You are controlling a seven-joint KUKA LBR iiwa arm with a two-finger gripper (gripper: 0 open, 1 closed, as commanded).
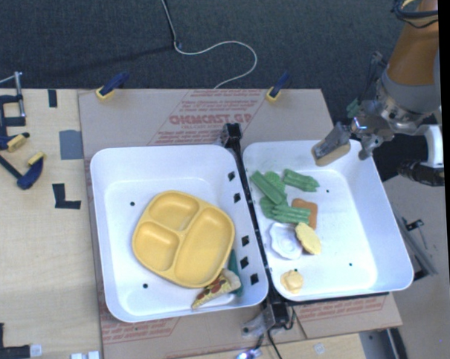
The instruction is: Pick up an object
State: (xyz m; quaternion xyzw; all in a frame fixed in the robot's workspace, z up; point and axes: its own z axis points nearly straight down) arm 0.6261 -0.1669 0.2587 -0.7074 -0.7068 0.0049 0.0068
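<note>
Nearest the bottom of the frame, one small round yellow toy food piece (292, 281) lies in my right bin (376, 228), and one pizza slice (215, 291) sits in the left bin (111, 217), just off the lower edge of the single yellow divided plate (184, 238). These look like light, hard plastic play food, so I judge them stiff and a bit slippery; I would pinch across a narrow side.

Further up in the right bin I count one white piece (285, 242) touching one yellow wedge (308, 239), one orange piece (305, 206), and three green bean-like pieces (287, 212), (268, 185), (300, 181), clustered near the divider.

My gripper (332, 151) hangs over the bin's upper right; I cannot tell how it is set.
</note>
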